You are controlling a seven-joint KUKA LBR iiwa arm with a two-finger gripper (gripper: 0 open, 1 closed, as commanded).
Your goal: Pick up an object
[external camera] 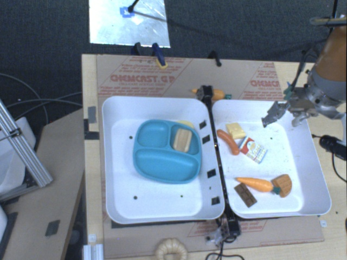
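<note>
The bench [135, 75] is a cardboard-covered surface on a dark carpeted floor, bearing two shallow white bins side by side. The gripper [286, 115] hangs over the upper right part of the right bin [309, 161], with the grey arm [331, 69] and its orange band extending up and to the right of it. Its two dark fingers are spread apart, and nothing sits between them. Nearest the gripper, down and to its left, a pale yellow block [235, 130] lies on the bin floor. Just below that block is a small red and white carton [253, 149], and beside both, further left, a red sausage [228, 142] lies at a slant. Well below the gripper, near the front of the bin, are an orange carrot [255, 184], a brown cookie-like piece [282, 184] touching its right end, and a dark chocolate bar [245, 194]. Far to the gripper's left, the left bin [119, 199] holds a blue divided plate [162, 158] with a tan bread slice [182, 140] in its upper right compartment.
</note>
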